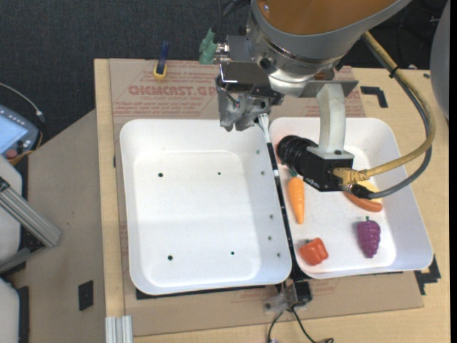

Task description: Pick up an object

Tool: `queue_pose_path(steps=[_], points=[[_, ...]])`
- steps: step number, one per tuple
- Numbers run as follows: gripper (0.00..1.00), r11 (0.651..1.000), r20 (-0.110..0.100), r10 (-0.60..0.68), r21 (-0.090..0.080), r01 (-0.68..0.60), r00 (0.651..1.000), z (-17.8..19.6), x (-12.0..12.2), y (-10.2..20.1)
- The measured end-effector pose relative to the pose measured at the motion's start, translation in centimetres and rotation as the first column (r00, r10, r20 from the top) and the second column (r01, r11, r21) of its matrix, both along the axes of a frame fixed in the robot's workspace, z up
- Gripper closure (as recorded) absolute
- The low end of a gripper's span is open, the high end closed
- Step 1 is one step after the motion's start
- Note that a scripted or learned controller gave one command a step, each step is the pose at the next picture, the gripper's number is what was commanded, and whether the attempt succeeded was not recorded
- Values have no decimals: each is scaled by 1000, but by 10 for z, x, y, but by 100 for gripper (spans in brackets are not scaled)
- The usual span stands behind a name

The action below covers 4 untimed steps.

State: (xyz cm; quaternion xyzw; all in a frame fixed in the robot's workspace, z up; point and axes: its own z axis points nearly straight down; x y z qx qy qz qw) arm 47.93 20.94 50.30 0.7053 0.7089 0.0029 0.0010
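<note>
Gripper [243,116] sits top center over the bins' divider, can't tell its state; carrot [296,199], pepper [313,251], grapes [368,236] wait lower right, 3 easy targets

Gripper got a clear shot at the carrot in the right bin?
Probably yes. The carrot lies uncovered on the bin floor, top side open; the gripper sits up near the divider. The black camera housing close by may crowd the approach.

Two shallow white bins sit side by side on a brown cardboard sheet [171,91] printed with red lettering (partly hidden). The left bin [143,191] has small dark dots on its floor. A blue-and-yellow clip [162,61] rests at the cardboard's far edge.
</note>
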Motion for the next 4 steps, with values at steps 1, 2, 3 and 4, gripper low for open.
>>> queue_pose_path(steps=[1,2,3,4], points=[[100,1000,-3,-4,-2,4,1000,-6,4,15],[0,1000,-3,-4,-2,4,1000,-6,4,15],[0,1000,2,-7,0,7,1000,34,74,15],[100,1000,1,-5,0,5,1000,43,72,16]])
